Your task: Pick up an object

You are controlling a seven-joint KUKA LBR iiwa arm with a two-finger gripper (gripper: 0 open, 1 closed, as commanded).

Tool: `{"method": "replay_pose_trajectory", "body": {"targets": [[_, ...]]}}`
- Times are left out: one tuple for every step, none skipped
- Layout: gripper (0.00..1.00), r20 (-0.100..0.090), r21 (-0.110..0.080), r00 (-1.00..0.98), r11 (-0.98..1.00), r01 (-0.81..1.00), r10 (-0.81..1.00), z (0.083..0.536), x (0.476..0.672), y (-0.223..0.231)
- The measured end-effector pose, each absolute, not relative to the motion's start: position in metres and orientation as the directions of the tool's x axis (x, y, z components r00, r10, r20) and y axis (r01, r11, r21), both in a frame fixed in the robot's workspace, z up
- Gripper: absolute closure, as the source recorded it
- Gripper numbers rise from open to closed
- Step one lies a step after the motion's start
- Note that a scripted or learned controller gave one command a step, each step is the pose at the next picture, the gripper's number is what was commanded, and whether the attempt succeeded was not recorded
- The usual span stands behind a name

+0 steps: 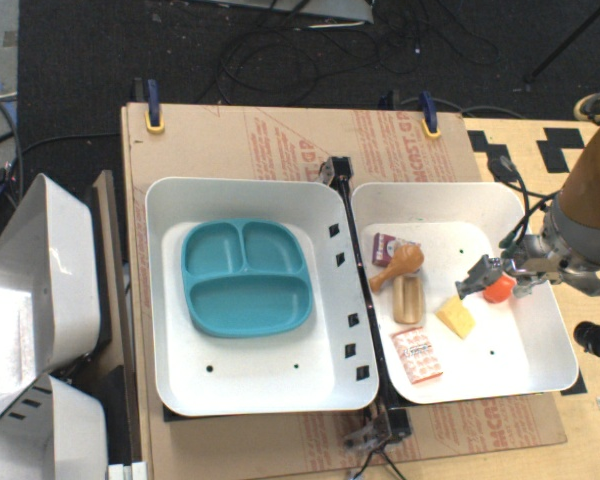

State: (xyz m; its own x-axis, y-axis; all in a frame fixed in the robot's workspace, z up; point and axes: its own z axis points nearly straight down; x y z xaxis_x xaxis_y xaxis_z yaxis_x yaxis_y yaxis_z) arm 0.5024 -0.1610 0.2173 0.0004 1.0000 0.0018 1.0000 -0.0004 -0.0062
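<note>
Orange object (499, 289), small and rounded, sitting at the right of the right bin (525, 368), right at the tips of the gripper (490, 283). Cannot tell whether gripped: touching or overlapping the claw from this slant, yet no clear sight of it between 2 fingers, nor of how far apart they stand.

Risks, by judgement: a glancing close nudging the round piece away toward the bin wall; a shallow pinch letting it slip on the lift; the yellow wedge (457, 318) just beside it getting bumped or caught along with it.

Largest to smallest otherwise: cardboard-covered bench (280, 138) with red print, clamped at the upper edge by 2 yellow-and-blue clamps (155, 108). Left bin (170, 298) holding a teal divided plate (247, 276) with 3 compartments. Grey arm (580, 223) entering from the right edge. In the right bin, a drumstick-shaped toy (398, 265), a tan block (408, 299), a purple packet (382, 248), a red-and-white packet (417, 356). Dark floor with cables in the upper part of the frame; white tubs at the left edge.
</note>
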Motion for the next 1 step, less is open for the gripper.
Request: {"method": "replay_pose_trajectory", "body": {"targets": [[0.0,0.001,-0.005,0.001,-0.001,1.0,1.0,0.1738,0.5019,-0.1584]]}}
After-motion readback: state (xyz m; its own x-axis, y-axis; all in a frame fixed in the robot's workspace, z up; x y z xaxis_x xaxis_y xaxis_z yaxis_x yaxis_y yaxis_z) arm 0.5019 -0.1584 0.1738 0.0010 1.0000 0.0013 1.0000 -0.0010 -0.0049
